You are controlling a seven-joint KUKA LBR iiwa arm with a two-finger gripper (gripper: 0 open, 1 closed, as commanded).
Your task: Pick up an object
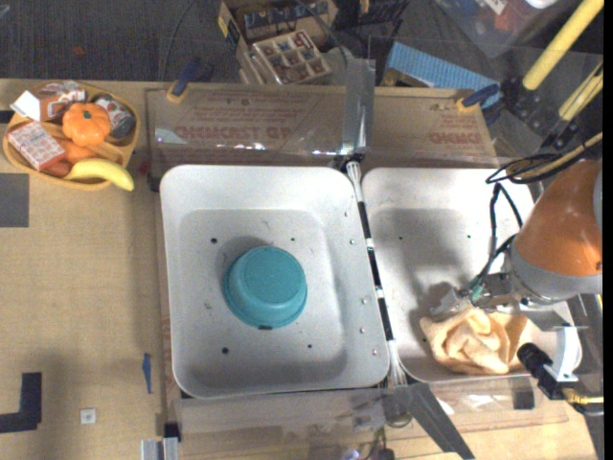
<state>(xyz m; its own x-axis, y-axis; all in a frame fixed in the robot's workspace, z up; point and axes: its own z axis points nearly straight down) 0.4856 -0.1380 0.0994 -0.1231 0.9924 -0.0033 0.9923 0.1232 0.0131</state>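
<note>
- Camera view, looking down at a slant: you have two shallow white bins side by side, the left bin [192, 209] and the right bin [421, 209].
- Your arm [565, 238], with its orange band, reaches in from the right and hangs over the right bin's near corner.
- The gripper [469, 297] sits low, right at the top edge of a crumpled tan cloth [474, 341] that lies in the near part of the right bin.
- You cannot tell from this view how far apart the fingers are, or whether any fold of the cloth lies between them; the metal parts there are small and blurred.
- A teal bowl [266, 286] rests upside down near the middle of the left bin, well apart from the gripper.
- The cloth is the thing nearest to hand, so treat it as your target.
- Expect it to be light, soft and limp: it should give under the fingers instead of resisting, and sag and trail when raised.
- Take hold on a raised fold or bunched ridge near the middle of the heap, not on a flat edge, which may slip free.
- The bowl looks stiff and smooth; its rounded upturned base offers little to pinch, so it is likely the harder choice.
</note>
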